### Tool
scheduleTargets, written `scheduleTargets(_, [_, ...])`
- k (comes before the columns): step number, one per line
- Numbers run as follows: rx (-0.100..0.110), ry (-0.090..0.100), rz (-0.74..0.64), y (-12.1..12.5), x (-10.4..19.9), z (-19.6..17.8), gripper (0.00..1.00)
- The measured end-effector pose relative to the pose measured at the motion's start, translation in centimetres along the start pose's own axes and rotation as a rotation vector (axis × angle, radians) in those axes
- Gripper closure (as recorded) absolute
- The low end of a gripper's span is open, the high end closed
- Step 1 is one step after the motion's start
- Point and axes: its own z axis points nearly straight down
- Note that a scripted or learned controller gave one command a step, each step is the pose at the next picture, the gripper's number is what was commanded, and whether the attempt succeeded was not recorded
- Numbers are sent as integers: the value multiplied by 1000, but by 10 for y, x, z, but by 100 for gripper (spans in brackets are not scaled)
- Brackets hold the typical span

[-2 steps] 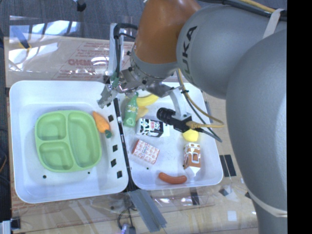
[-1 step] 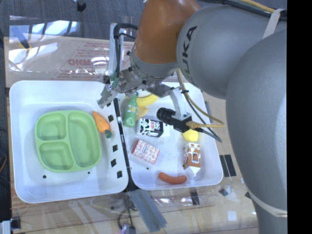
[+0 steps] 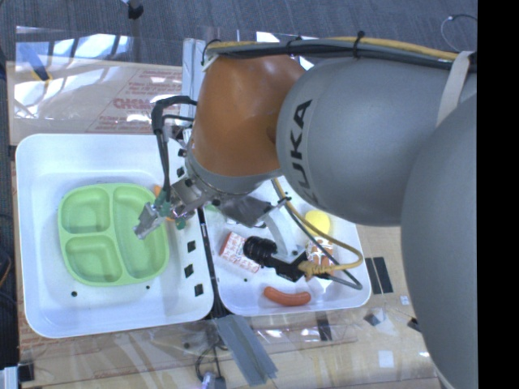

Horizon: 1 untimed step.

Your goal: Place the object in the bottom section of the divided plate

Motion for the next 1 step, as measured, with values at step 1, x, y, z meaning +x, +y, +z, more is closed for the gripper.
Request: scheduleTargets(1, [0, 0, 1, 0, -1, 0, 0])
